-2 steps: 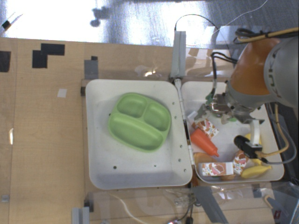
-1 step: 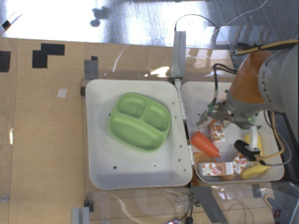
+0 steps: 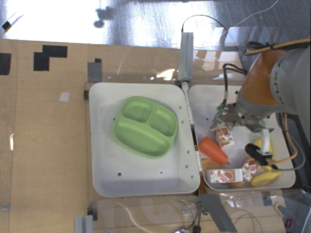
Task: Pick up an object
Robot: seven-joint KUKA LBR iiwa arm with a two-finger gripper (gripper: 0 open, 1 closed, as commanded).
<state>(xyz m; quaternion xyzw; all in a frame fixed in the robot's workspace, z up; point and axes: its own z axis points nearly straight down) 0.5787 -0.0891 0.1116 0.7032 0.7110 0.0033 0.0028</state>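
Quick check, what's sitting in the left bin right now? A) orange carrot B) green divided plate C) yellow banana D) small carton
B: the green divided plate lies alone in the left bin; the orange carrot, yellow banana and small carton are all in the right bin.

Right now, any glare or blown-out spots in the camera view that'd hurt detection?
Camera view: the floor patch at top left is blown out white; glare streaks the clear divider wall behind the bins; the green three-compartment plate is evenly lit with soft shadow; items under the grey arm sit slightly shaded.
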